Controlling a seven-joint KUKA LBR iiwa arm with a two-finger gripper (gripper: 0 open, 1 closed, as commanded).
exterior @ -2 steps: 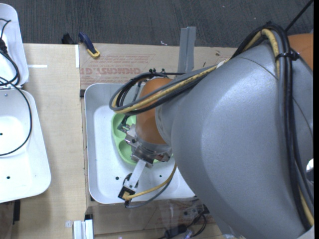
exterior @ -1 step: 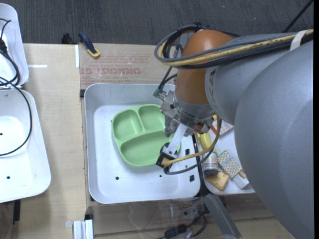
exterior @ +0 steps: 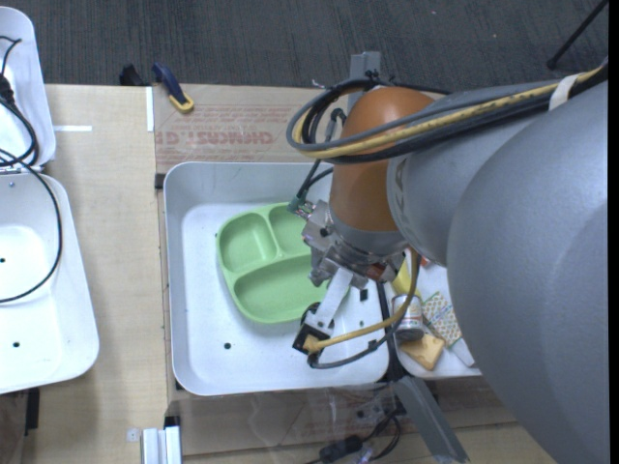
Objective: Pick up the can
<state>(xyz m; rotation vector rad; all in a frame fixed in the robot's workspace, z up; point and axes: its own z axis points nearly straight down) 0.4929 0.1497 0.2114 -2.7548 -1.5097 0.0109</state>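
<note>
Across the right side of the view the grey arm (exterior: 513, 220) reaches in, its orange band (exterior: 372, 158) sitting above the wrist. Under it lies the wooden table (exterior: 116, 162) with two shallow white bins.

The right bin (exterior: 193, 356) holds most of what can be seen. A pale green divided plate (exterior: 253, 271) with three compartments lies flat on its floor, left of centre, and nothing is in the compartments that show. The end effector (exterior: 336, 271) hangs over the plate's right edge, and I cannot tell whether it is apart or together. Nothing can be seen held in it.

The can (exterior: 410, 315), small and metal with a pale label, is in the same bin near the front right corner, close against the arm. It is right of the end effector and apart from it. Its label is too small to read. A patterned packet (exterior: 443, 315) lies just beside the can on the right, and a tan block (exterior: 426, 353) lies just in front of it.

The left bin (exterior: 58, 356) is cut off by the frame edge, and a looping black cable (exterior: 48, 249) trails into it.

Behind the right bin lies a flat sheet of cardboard (exterior: 232, 124) printed with red lettering. The lettering is upside down from this angle and not clearly legible. A small blue and yellow clamp (exterior: 172, 87) sits at the cardboard's far left corner.
</note>
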